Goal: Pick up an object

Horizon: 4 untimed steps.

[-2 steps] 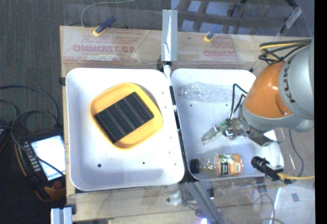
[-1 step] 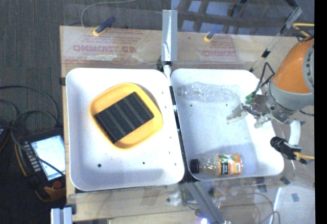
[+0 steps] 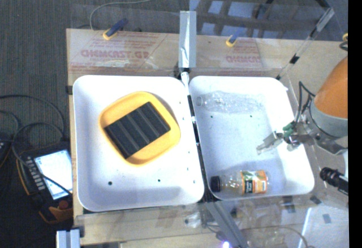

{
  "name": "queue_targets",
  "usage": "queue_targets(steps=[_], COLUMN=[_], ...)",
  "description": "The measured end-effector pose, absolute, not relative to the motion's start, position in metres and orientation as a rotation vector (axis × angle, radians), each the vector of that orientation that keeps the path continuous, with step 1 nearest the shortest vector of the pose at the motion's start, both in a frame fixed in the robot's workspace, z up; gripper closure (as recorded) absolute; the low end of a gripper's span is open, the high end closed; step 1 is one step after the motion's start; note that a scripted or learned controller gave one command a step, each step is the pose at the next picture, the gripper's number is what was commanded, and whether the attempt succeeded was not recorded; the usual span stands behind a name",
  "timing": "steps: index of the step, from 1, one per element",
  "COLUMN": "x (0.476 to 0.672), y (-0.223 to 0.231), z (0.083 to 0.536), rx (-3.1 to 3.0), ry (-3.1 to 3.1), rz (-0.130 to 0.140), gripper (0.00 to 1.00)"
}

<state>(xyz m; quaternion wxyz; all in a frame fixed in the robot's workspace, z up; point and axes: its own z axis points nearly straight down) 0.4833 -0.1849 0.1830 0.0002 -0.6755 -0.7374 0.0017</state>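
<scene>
At the right of the frame the claw (image 3: 270, 142) hangs over the right bin (image 3: 243, 128); how far its fingers are parted cannot be told. A bottle (image 3: 240, 182) lies on its side at that bin's lower edge. The left bin (image 3: 90, 185) holds a yellow dish (image 3: 140, 127) with a dark grille.
</scene>
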Motion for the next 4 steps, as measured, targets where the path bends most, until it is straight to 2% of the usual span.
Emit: queue_targets(steps=[1, 2, 3, 4], x=[0.488, 0.489, 0.489, 0.489], y=[-0.14, -0.137, -0.17, -0.17], z=[0.091, 0.101, 0.118, 0.118], rx=[-2.075, -2.071, -1.893, -1.893], ry=[-2.374, -2.375, -2.504, -2.504], rz=[-0.009, -0.017, 0.001, 0.0], gripper=[0.0, 1.0, 1.0, 0.0])
